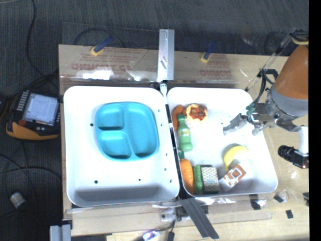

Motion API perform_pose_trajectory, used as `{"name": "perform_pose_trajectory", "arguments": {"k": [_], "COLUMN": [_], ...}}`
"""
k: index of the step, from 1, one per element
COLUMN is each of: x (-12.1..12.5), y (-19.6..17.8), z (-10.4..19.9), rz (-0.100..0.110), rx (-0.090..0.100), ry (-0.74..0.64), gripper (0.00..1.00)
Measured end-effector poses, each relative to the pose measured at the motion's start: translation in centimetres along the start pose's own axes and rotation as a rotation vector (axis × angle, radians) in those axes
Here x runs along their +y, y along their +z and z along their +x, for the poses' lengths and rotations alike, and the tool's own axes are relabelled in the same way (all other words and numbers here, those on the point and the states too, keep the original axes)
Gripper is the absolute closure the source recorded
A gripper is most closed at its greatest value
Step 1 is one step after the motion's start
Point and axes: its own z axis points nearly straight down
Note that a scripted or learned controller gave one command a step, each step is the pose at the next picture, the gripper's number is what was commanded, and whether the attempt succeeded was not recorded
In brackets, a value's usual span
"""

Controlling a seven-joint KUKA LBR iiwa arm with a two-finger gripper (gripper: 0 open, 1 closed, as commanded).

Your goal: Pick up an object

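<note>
The right bin point(215, 97) holds several toy items. A pizza-like piece point(196, 112) lies at its far left, with a green bottle point(184, 137) just below it. A carrot point(186, 172) and a green and brown box point(208, 179) sit along the near left side. A yellow fruit point(234, 153) and a small orange and white carton point(233, 174) lie at the near right. My gripper point(244, 126) hovers over the bin's right side, above the yellow fruit and apart from it. It is open, with nothing between its fingers point(231, 126).
The left bin point(80, 179) carries a blue divided plate point(126, 130). A metal divider point(166, 54) stands between the bins at the back. A handheld device point(34, 113) lies off the bench to the left. Cables point(273, 59) run by the arm.
</note>
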Motion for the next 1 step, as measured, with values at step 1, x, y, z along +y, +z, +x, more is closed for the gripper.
{"name": "perform_pose_trajectory", "arguments": {"k": [1], "x": [-2.5], "y": [10.81], "z": [-4.62], "rz": [0.005], "rx": [0.009], "ry": [0.079], "gripper": [0.0]}}
